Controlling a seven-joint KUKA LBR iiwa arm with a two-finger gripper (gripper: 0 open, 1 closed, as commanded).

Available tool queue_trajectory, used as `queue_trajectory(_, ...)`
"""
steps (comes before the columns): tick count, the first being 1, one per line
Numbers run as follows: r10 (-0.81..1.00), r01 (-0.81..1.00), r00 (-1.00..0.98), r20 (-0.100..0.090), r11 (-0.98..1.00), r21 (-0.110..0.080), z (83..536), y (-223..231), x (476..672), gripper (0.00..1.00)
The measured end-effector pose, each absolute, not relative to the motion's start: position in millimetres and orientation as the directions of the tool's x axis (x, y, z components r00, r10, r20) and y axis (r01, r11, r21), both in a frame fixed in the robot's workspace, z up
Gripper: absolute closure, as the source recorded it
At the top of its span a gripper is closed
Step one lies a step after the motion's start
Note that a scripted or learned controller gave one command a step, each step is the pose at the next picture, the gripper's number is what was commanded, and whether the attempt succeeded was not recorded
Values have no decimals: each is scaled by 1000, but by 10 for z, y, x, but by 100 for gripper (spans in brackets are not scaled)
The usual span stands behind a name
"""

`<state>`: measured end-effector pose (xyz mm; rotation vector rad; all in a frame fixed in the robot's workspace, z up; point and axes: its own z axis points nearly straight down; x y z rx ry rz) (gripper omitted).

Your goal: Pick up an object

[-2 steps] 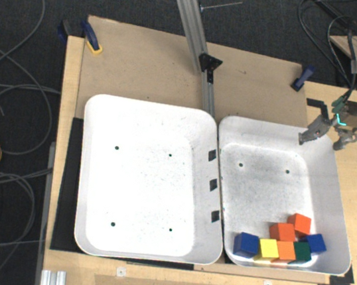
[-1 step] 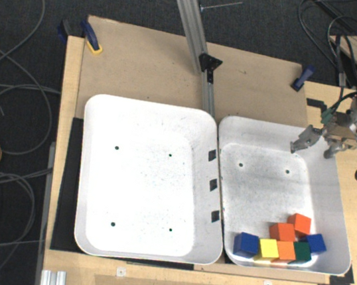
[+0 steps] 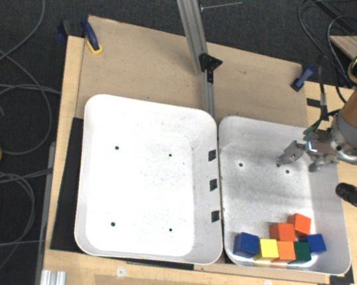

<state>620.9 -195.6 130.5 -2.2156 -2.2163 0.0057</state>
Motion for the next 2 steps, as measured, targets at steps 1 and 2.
queue_trajectory(1, 1000, 1000, -1, 2, 1, -5, 975, -1945, 6205, 0)
queue_trajectory(2, 1000, 1000, -1, 1, 1, 2, 1118, -1947, 6226, 100)
